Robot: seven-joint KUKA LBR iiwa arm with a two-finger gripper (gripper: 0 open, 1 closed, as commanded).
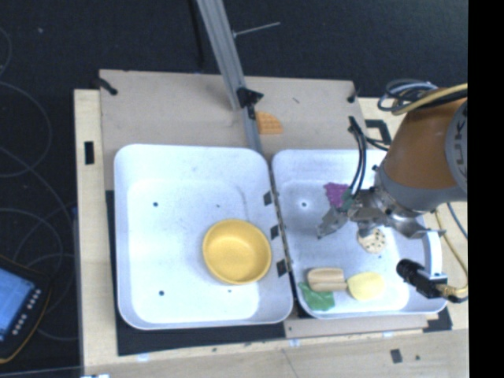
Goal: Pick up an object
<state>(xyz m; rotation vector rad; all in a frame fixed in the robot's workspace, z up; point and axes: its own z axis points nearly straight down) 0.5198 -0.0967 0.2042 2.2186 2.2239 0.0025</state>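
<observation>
My gripper [346, 227] hovers over the middle of the right bin [303, 172], open, with nothing between its fingers. A purple object [337, 192] lies just behind it, partly hidden by the wrist. A pale speckled round piece [373, 241] sits right by the right finger. Along the bin's front edge lie a tan block [326, 278], a yellow rounded object [366, 286] and a green scrap [315, 297]. A yellow bowl [236, 251] stands in the left bin [157, 179].
An orange waffle-like piece [268, 124] lies on the bench behind the bins. A grey metal pole [223, 46] slants up from the bins' dividing edge. The arm's orange-banded body covers the right bin's far right side.
</observation>
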